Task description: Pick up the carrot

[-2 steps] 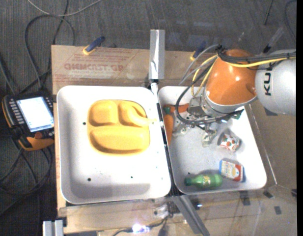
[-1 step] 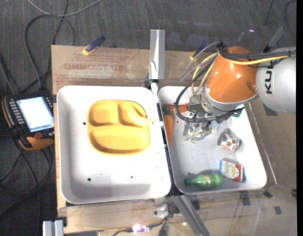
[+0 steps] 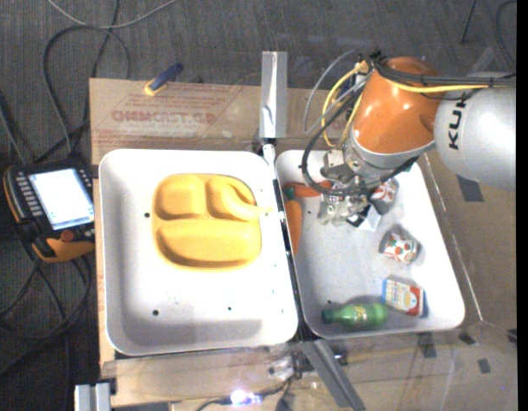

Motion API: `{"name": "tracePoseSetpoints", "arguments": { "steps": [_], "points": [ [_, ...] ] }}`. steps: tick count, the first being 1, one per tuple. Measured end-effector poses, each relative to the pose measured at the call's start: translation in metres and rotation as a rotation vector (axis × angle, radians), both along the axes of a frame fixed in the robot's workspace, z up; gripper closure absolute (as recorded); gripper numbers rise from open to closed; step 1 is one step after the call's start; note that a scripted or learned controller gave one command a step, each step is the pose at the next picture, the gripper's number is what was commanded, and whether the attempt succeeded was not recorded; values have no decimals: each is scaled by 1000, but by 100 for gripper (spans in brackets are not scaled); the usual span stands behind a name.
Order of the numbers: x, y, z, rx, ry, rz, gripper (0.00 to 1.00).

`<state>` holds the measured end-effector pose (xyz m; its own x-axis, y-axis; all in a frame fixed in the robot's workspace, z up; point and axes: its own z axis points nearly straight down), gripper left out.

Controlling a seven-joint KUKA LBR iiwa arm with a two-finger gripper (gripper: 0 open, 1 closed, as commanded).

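The carrot is an orange stick with a small green top. It lies along the left wall of the right bin, near that bin's far left corner. My gripper hangs low over the far part of the right bin, just right of the carrot's upper end and a short way apart from it. The arm's orange wrist sits above it and hides the bin floor behind it. I see nothing of the carrot inside the gripper.
The right bin also holds a red-dotted white packet, a small carton, a green bottle lying near the front wall, and a red-and-white item beside the gripper. A yellow divided tray lies in the left bin.
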<state>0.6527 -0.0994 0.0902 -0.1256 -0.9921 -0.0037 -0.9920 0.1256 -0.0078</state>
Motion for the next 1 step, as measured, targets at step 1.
{"name": "tracePoseSetpoints", "arguments": {
  "steps": [1],
  "points": [
    [0, -3, 0, -3, -2, -2, 0]
  ]
}}
